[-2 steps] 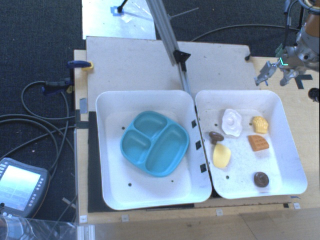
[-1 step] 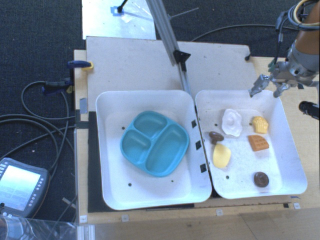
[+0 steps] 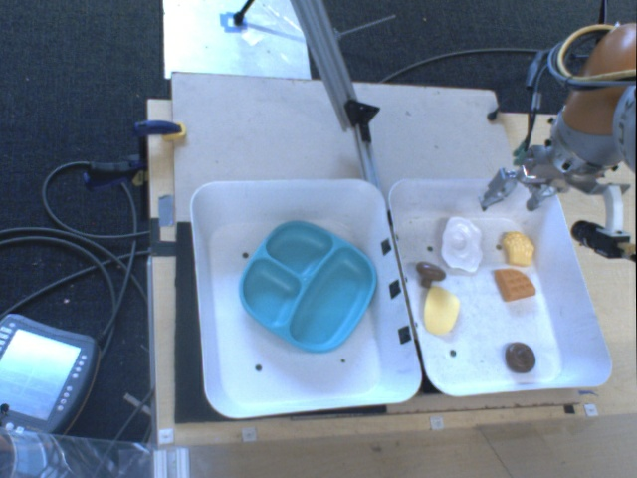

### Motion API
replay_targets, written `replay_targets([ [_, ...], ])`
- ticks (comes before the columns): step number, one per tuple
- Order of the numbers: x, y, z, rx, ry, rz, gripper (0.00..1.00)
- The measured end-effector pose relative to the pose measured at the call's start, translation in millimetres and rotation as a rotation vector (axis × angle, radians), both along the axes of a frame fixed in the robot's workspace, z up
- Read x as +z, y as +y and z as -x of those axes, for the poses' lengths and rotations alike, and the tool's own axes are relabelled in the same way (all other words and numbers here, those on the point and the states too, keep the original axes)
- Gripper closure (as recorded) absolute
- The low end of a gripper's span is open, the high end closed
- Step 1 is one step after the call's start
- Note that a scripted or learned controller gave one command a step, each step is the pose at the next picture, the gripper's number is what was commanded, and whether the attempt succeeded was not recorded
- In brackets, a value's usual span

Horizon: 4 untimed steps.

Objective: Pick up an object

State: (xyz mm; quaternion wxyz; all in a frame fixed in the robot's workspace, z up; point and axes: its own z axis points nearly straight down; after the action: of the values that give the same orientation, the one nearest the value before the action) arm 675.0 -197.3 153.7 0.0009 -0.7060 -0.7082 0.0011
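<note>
Objects for picking are seen lying loose in the right bin [image 3: 587, 342], one of two shallow white bins set side by side on the bench [image 3: 259, 127]. In the camera view, a white crumpled-looking piece [image 3: 462, 244] is found near the bin's upper middle, with a small yellow lumpy item [image 3: 517, 248] to its right, apart from it. Below that, an orange square piece [image 3: 515, 285] is placed flat. A small brown item [image 3: 430, 273] lies near the bin's left wall, and a pale yellow rounded piece [image 3: 442, 311] is seen just below it, close to touching. A dark brown round item [image 3: 520, 357] rests near the bin's lower right corner, well apart from the others.

The left bin [image 3: 214, 366] is occupied by a blue divided plate [image 3: 308, 285] with three compartments, set near the bin's middle and turned at a slant.

The grey arm [image 3: 597, 98] is seen reaching in from the right, with its orange band above the wrist. The claw [image 3: 520, 189] is held over the upper edge of the right bin, above and to the right of the white piece. Its two fingers are seen spread apart, with nothing between them, and no object is touched by them.

A tablet-like pendant [image 3: 40, 366] and dark cables [image 3: 80, 227] lie on the floor to the left of the bench.
</note>
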Motion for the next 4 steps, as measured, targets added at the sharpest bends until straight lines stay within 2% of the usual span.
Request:
replay_targets([
  [1,-50.1,-7.6,7.1,-0.002,-0.001,0.001,0.0],
  [2,-34.7,-7.9,4.5,-0.001,-0.01,0.003,1.0],
  [3,25.7,-16.9,5.1,-0.002,-0.012,0.003,1.0],
  [4,54.6,-16.9,3.5,0.001,-0.01,0.002,1.0],
])
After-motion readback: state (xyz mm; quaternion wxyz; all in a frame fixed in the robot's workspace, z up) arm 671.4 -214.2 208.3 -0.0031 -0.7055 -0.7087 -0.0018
